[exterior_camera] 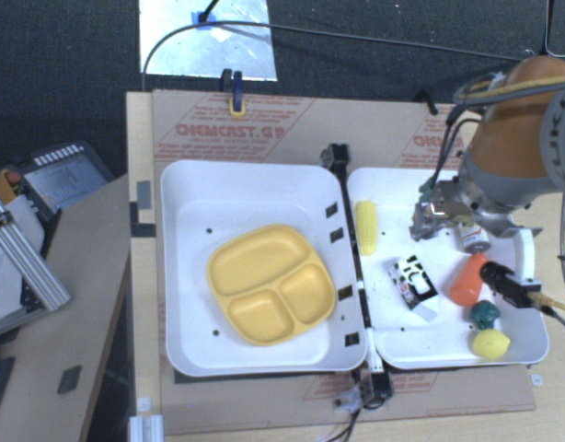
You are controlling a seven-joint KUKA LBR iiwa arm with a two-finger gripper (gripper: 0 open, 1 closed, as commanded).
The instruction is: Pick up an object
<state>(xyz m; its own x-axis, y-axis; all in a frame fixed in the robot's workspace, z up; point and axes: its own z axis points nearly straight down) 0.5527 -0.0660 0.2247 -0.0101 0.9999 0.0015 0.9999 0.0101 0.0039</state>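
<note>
Lemon (490, 343): front-right corner of right bin (393, 348), nearest cam, just beside teal bit (485, 314).
Gripper (428, 221): over right bin's back half; finger state: can't tell, wrist hides them.
Nearest picks: black/white box (412, 281) and corn cob (365, 226), apart from each other.
Carrot (466, 281): beside box, partly under arm.
Tip: go for box, centre over it, drop straight.
Left bin: yellow tray (269, 284).

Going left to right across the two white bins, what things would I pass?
Yellow divided tray → corn cob → black-and-white packet → orange carrot → yellow lemon.
</note>
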